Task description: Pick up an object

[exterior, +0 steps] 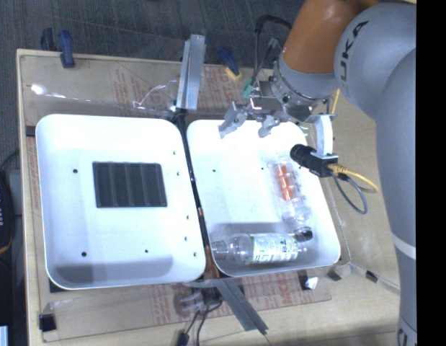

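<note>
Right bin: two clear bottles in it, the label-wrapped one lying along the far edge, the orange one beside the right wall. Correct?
Not quite. The label-wrapped bottle lies along the near edge of the right bin, not the far edge, as the camera view shows. The orange bottle does lie beside the right wall.

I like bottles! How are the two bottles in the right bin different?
The clear bottle lies sideways along the bin's near wall; the orange-label bottle lies lengthwise by the right wall. The clear bottle has a pale label; the other's is orange. Both are see-through plastic, lying flat, caps nearly meeting.
</note>
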{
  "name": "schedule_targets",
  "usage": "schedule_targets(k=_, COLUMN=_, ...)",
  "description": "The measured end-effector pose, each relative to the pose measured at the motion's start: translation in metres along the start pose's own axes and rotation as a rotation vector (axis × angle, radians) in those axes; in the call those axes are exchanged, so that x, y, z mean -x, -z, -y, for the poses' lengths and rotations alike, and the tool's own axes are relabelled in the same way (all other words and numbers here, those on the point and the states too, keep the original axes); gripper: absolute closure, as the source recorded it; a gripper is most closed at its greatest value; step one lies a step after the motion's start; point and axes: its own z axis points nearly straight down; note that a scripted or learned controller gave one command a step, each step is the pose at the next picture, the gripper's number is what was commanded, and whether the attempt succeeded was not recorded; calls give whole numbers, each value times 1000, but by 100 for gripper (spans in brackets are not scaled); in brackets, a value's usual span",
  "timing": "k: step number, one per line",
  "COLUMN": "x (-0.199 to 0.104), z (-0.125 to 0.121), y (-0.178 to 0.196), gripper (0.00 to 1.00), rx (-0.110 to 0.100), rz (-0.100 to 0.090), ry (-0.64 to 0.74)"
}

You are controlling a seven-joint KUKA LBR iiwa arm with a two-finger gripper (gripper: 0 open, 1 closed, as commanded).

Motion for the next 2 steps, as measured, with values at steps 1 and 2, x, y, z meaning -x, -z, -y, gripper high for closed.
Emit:
schedule_targets(k=1, x=41, z=69, y=41, gripper=0, rx=5, rz=1, ry=75)
schedule_targets(k=2, x=58, z=34, y=-22, gripper=0, rx=0, rz=1, ry=51)
